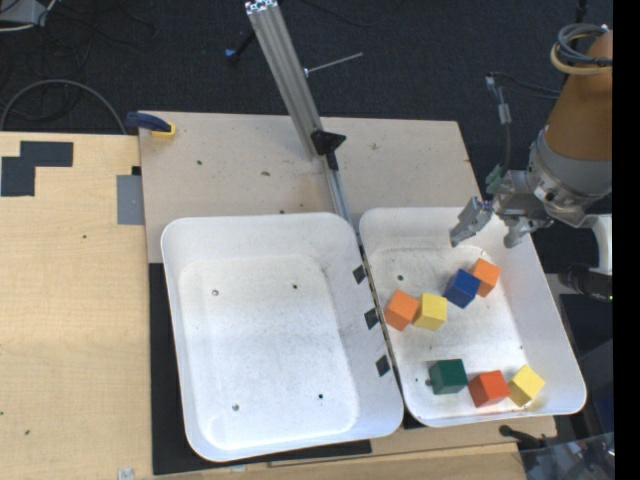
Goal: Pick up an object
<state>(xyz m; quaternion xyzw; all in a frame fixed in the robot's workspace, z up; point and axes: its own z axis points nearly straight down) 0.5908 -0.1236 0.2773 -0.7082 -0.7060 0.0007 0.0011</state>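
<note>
The counter (400, 158) is a pale speckled board carrying two shallow white bins side by side, with a lighter wood panel (70, 268) butting against its left edge. The left bin (200, 248) has a bare floor with only a few dark specks, so it offers the widest open room. The right bin (560, 368) holds all the blocks, and its upper left part, near the rim by the divide, is bare floor as well.

The arm (580, 118) comes in from the right, grey with an orange section above the wrist. A slanted metal rail (290, 68) rises from the counter's middle toward the top, well apart from the arm.

The claw (492, 225) hangs over the upper edge of the right bin with its two fingers spread apart and nothing between them. It sits just above and beside the blue block.

In the right bin, a blue block (462, 288) touches a small orange block (486, 273) near the right wall. Left of them an orange block (401, 309) and a yellow block (432, 311) sit touching. Along the near rim lie a green block (448, 376), a red block (488, 387) and a yellow block at the corner (526, 384), the last two touching.
</note>
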